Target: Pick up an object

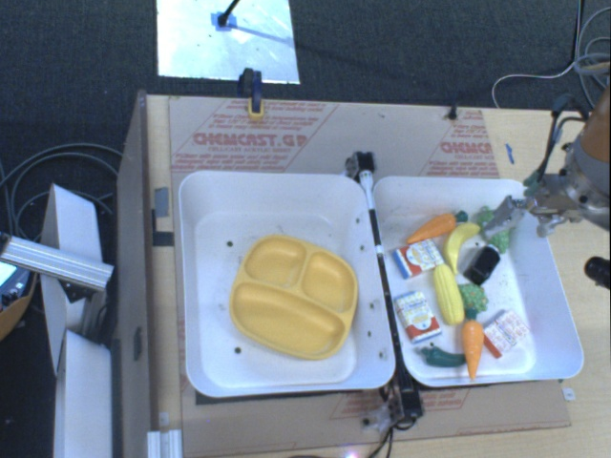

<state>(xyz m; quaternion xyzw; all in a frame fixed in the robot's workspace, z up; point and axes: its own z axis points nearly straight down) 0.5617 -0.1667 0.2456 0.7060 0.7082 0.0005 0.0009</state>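
Arm in from the right, gripper (516,213) low over the right bin (563,337) top corner, near the green toy (492,219). Jaws: can't tell open or closed, nothing visibly held. Toys all lie in bin; yellow tray (291,296) in left bin. Pick not done, imo.

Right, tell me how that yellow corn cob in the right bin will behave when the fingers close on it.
The corn cob looks long and rounded, so it may roll sideways if nudged. It is probably a light, stiff plastic toy, likely to hold its shape. Its surface looks smooth enough to slip. It lies close to the broccoli piece and a small carton, which could get pushed too.
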